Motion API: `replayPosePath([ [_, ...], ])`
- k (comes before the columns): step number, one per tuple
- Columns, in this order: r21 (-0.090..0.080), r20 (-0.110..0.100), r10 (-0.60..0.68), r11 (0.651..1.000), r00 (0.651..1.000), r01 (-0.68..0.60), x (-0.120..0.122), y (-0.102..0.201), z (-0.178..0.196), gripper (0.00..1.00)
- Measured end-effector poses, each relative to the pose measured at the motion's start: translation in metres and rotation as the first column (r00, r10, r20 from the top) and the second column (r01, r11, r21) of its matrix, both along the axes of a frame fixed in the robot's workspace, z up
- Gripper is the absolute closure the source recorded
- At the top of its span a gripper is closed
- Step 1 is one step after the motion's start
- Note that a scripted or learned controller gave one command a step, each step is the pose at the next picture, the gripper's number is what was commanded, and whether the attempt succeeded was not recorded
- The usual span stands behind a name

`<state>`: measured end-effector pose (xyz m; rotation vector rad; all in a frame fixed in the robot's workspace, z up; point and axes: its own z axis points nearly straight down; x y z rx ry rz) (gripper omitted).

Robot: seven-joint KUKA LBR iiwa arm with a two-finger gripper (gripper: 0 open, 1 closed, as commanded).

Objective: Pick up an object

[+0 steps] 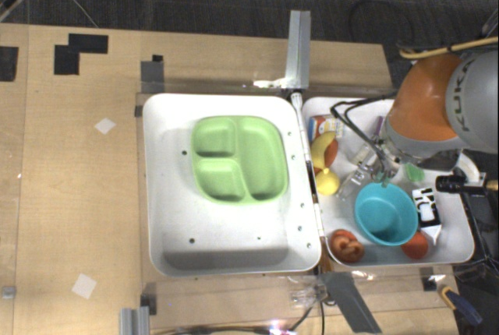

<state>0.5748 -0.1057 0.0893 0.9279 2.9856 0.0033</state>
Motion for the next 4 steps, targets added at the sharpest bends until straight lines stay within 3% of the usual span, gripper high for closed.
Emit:
replayPosePath([
  [1, 0.001, 0.001, -0.079, 0.997, 0.997, 0.079, -0.023, -0.040, 0.000, 0.00],
  [2, 0.002, 0.005, -0.179, 0.984, 0.984, 0.179, -0.065, -0.011, 0.001, 0.00],
  [3, 0.002, 0.015, -0.172, 0.985, 0.985, 0.172, -0.061, -0.010, 0.012, 1.00],
  [4, 0.002, 0.014, -0.172, 0.985, 0.985, 0.172, -0.061, -0.010, 0.011, 0.00],
])
